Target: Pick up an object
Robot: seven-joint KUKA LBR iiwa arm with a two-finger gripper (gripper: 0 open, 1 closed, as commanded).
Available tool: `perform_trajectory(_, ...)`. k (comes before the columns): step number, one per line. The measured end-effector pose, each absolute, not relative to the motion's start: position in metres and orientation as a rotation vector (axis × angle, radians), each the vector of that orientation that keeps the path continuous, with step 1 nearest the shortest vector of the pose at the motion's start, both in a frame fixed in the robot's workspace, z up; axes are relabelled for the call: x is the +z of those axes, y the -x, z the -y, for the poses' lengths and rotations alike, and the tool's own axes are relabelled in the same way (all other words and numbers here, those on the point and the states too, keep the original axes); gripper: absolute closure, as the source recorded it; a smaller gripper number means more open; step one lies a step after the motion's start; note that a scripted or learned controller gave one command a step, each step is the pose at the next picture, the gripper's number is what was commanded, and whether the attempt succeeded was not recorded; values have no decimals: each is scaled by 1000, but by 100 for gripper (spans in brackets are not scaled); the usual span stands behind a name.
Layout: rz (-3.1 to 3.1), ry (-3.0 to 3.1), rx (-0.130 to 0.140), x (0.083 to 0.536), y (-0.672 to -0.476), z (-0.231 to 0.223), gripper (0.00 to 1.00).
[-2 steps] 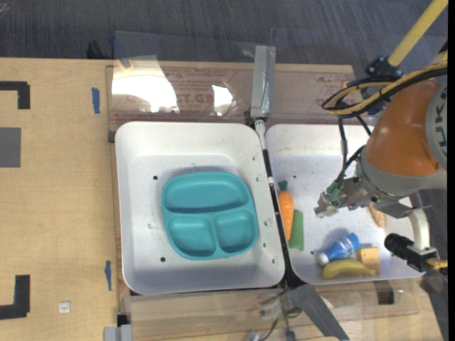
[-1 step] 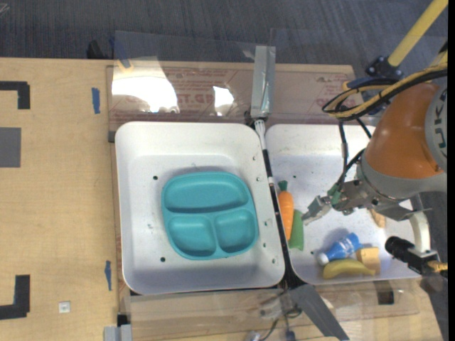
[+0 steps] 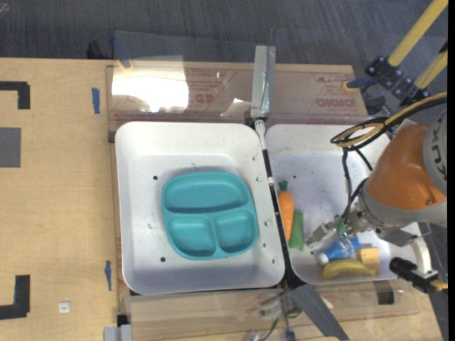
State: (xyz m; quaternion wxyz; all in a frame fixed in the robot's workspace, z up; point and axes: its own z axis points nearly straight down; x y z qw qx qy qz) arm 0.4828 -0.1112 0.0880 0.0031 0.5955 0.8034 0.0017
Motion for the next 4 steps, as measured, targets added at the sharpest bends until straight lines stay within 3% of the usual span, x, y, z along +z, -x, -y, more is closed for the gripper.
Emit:
perform_trajectory(1, -2513, -1865, 10, 99, -485, 111, 100)
perform_trajectory(2, -2344, -2087, 5, 88, -489, 113, 100)
perform_trajectory(3, -2364, -2063, 5, 136, -481, 95, 100)
perform_trajectory(4, -2366, -2066, 0, 134, -480, 95, 0)
